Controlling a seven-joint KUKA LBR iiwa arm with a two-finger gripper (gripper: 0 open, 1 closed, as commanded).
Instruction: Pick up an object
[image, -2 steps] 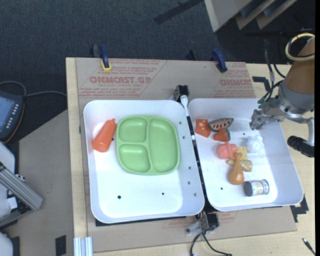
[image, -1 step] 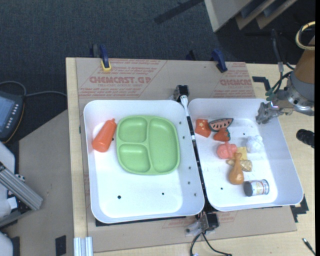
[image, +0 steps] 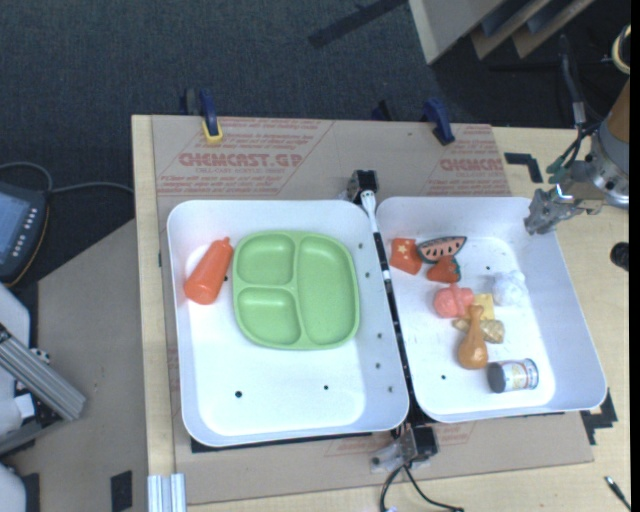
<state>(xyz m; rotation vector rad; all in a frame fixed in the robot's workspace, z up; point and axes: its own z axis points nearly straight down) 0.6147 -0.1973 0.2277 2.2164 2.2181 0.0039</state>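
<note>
While the arm waited at the frame's right edge:
Gripper (image: 541, 214): above right bin's (image: 575, 330) upper right corner, fingers' state impossible to tell.
Objects: small toys (image: 462, 300) clustered mid-bin.
Left bin (image: 190, 330): green plate (image: 297, 288), orange bottle (image: 208, 271).

Your left white plastic bin (image: 200, 400) holds the green three-compartment plastic plate (image: 297, 289), with the orange plastic carrot (image: 208, 271) just left of it. In your right white plastic bin (image: 560, 330), the red-and-green watermelon slice toy (image: 441, 247) lies at the back, the small metal-lidded jar (image: 513, 376) at the front. The grey two-finger gripper (image: 545, 212) is above that bin's back right corner.
</note>
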